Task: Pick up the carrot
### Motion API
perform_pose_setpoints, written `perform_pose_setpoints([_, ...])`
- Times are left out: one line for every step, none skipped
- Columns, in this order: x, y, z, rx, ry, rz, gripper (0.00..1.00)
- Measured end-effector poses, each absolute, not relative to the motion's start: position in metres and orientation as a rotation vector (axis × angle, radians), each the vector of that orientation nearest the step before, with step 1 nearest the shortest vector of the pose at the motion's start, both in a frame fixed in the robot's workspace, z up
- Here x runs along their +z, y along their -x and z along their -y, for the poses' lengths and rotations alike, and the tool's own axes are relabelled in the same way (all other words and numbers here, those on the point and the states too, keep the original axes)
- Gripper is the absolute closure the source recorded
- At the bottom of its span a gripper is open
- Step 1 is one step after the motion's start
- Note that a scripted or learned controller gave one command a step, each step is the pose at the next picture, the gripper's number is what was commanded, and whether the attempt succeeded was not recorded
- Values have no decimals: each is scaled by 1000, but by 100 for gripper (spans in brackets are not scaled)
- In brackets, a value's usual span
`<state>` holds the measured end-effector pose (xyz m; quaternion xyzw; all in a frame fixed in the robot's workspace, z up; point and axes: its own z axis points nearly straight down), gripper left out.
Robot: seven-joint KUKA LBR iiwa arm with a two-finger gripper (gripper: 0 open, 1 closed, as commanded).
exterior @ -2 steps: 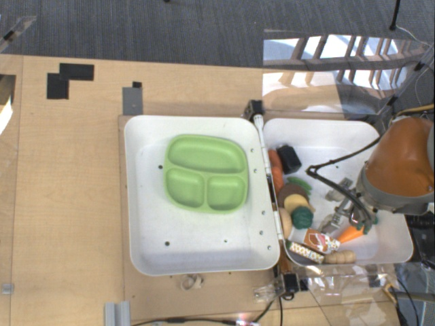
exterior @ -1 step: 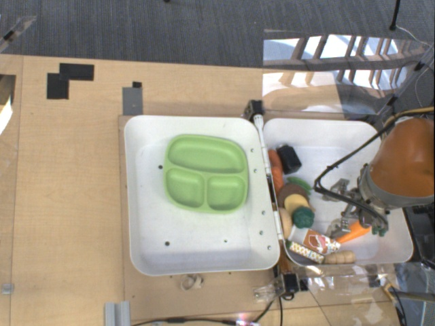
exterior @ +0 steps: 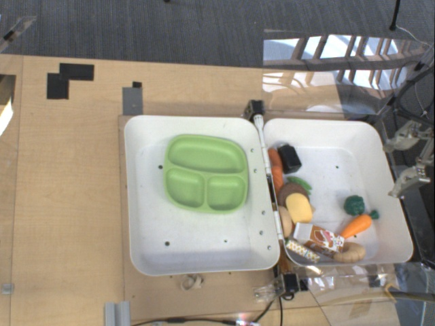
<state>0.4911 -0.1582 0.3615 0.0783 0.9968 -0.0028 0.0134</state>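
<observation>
Carrot (exterior: 357, 225) lies in the right bin (exterior: 353, 136), near its right wall, long axis slanting up-right, leafy end toward the arm's side; end effector state: cannot tell.

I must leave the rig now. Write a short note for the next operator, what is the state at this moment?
Gripper: I cannot locate it, so I give no state for it.
Carrot: lies in the right bin, near its lower right corner, beside the green broccoli piece. A second orange, carrot-like piece lies along that bin's left wall.
Green divided plate: in the left bin.
Done: nothing, carrot not lifted.
Left: reach, grasp, lift the carrot.
</observation>
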Motion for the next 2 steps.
perform_pose_setpoints([271, -489, 201, -3, 102, -3132, 0])
perform_pose_setpoints([190, -492, 205, -1, 440, -3104, 0])
